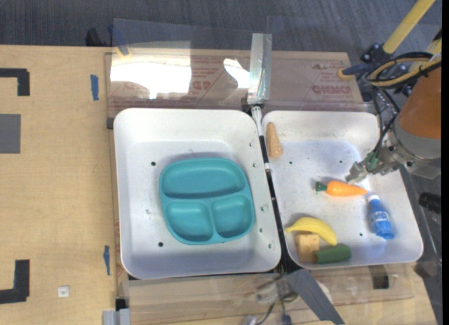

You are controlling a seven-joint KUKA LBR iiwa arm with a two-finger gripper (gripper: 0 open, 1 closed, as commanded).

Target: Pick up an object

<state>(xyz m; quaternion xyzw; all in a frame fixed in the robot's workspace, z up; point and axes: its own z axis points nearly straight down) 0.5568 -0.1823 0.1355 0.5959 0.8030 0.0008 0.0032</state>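
Observation:
The right bin (309,130) holds several small items. An orange toy carrot (341,189) lies near its middle, with a blue bottle (379,217) just right of it. At the front sit a yellow banana (315,228), a tan block (306,246) and a green pickle-like piece (332,253). A tan bread-like stick (273,141) lies against the bin's left wall. My gripper (360,170) hangs low over the bin, just above and right of the carrot's thick end, with nothing visibly between its fingers.
The left bin (133,141) holds a teal divided tray (206,199). A clear upright panel (259,67) stands behind the bins. Cables and a yellow pole (414,11) are at the back right. The arm's orange band (426,106) is over the right bin's far right edge.

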